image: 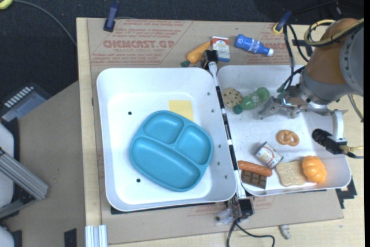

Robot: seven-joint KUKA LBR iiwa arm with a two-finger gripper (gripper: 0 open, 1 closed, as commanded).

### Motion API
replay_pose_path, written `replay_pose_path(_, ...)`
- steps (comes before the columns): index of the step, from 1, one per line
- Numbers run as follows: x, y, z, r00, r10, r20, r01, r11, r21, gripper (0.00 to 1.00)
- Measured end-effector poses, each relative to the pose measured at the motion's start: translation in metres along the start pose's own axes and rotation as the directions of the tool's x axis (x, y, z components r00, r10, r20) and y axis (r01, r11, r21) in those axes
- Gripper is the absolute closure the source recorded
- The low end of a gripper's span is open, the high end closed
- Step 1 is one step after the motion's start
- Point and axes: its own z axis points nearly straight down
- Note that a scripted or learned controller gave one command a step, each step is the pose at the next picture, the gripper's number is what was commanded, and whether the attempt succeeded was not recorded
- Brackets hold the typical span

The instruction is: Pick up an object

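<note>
Robotics laboratory bench where I work: a plywood board stencilled in red (139,37) carrying two shallow white plastic bins (110,142), toy food replicas such as a small pretzel (287,137), loose black cables (324,3), dark carpet beneath

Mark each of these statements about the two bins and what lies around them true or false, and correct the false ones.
1. The blue divided plate lies in the left bin. True.
2. The pretzel lies in the left bin. False: it lies in the right bin.
3. The blue bottle lies on the bench outside the bins. True.
4. The yellow square sits in the right bin. False: it sits in the left bin, beside the plate.
5. The gripper is over the right bin. True.
</note>
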Motion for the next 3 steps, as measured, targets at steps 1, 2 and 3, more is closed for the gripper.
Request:
replay_pose_path(1, -0.025, -0.049, 0.000, 1.000, 0.001, 0.000, -0.001, 1.000, 0.001, 0.00)
replay_pose_path(2, 0.037, -0.061, 0.000, 1.000, -0.001, -0.002, 0.001, 1.000, 0.001, 0.00)
replay_pose_path(3, 0.036, -0.060, -0.010, 1.000, -0.001, -0.001, 0.001, 1.000, -0.002, 1.00)
